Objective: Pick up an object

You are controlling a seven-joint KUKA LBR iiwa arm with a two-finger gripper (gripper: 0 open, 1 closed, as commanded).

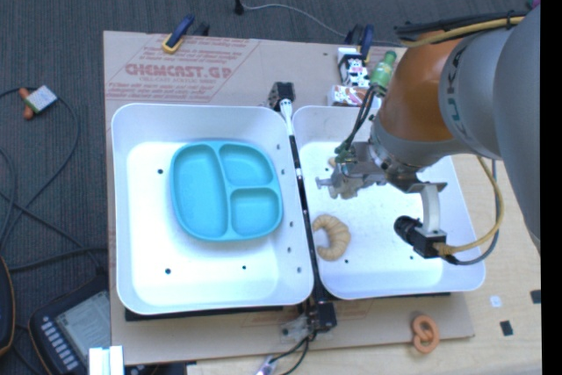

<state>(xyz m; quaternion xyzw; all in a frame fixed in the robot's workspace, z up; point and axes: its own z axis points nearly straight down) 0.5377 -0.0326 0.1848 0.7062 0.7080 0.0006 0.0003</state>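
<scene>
Overhead slanted view of a worktop (140,57) bearing two shallow white bins side by side. The left bin (140,277) holds a light-blue divided plate (226,191) with three compartments, lying flat near the bin's centre. The right bin (457,272) holds a tan croissant-shaped object (332,236), lying on the bin floor close to the wall shared with the left bin, toward the near edge.

The grey arm (492,92), with its orange band, reaches in from the right and hangs over the right bin. Its gripper (341,180) sits low above the bin floor, near the far-left part of that bin, beyond the croissant and apart from it. Nothing is seen between the jaws; whether they are spread or closed cannot be told at this resolution, since the metal parts blur together. A black cable fitting (414,234) hangs off the wrist over the bin's right half.

Outside the bins, a small orange ring-shaped item (425,333) rests on the worktop at the near right, and a blue clamp (180,32) grips the board's far edge.

Judged step: approach, with no grasp yet made. The croissant is the nearest candidate. The next move would call for shifting the gripper toward the near edge until it is centred over the croissant, descending with the jaws straddling its curved body, then closing. Its position beside the bin wall leaves little room on that side.
</scene>
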